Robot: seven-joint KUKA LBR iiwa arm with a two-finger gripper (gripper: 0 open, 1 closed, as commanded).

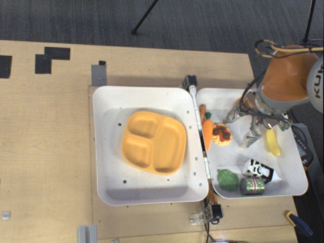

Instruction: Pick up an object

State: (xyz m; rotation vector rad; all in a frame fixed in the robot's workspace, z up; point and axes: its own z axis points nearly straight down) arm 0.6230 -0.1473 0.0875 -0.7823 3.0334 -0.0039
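- We see the pincer (pixel 251 129) hanging over the right bin (pixel 291 189), its fingers (pixel 234 116) spread apart with nothing between them.
- Just beside it on the right lies a yellow banana (pixel 273 142); on its left sits a small orange-and-red toy (pixel 221 133), near but not gripped.
- Further left, along the bin's wall, a carrot (pixel 206 130) lies lengthwise.
- Toward the near edge of the same bin we find a black-and-white item (pixel 260 170), a green can (pixel 252 186) lying on its side just below it, and a green lumpy object (pixel 228 179) (we cannot tell what it is).
- The left bin (pixel 109 186) holds a yellow divided plate (pixel 153 141), well apart from the pincer.
- Both bins rest side by side on the wooden counter (pixel 45 151).
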